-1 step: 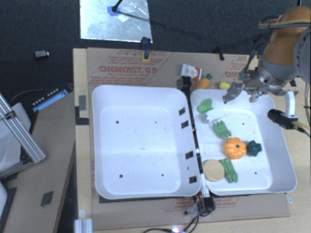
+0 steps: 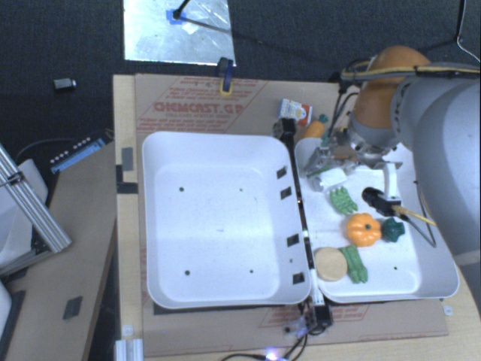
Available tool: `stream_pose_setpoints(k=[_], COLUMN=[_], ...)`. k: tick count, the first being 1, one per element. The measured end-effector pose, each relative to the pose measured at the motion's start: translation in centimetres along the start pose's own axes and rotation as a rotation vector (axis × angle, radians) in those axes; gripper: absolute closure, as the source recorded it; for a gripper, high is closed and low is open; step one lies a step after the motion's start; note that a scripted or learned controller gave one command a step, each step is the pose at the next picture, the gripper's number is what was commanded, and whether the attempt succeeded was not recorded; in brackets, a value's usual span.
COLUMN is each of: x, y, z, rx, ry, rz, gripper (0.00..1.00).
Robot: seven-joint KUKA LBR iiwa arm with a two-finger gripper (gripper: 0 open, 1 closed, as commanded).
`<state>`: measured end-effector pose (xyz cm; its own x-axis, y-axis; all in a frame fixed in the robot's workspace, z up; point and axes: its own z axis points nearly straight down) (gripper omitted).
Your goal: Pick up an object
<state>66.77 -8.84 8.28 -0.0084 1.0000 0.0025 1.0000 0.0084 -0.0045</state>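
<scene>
Plainly, the claw (image 2: pixel 325 170) hangs low in the right bin (image 2: pixel 432 280), its spread impossible to tell. Just beside it lies a green ridged toy (image 2: pixel 343 200); farther out, an orange pumpkin (image 2: pixel 363 229) and tan disc (image 2: pixel 329 263). Crowding risks a glancing, failed grab.

A robotics lab is indicated: two white bins (image 2: pixel 218 224) are set on a cardboard-covered bench (image 2: pixel 195 107), aluminium framing (image 2: pixel 30 209) is seen at left, and cables (image 2: pixel 248 36) are laid across dark carpet.
</scene>
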Motion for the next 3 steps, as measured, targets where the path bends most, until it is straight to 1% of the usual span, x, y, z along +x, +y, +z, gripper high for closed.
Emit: stream_pose_setpoints(k=[1,2,3], x=[-0.3,6.8,7.4], y=[0.2,0.3,0.1], z=[-1.9,-10.8,-10.2], rx=[-0.010,-0.015,-0.007], ry=[-0.002,0.000,-0.002], rz=[0.002,-0.002,0.003], gripper=[1.00,1.00,1.00])
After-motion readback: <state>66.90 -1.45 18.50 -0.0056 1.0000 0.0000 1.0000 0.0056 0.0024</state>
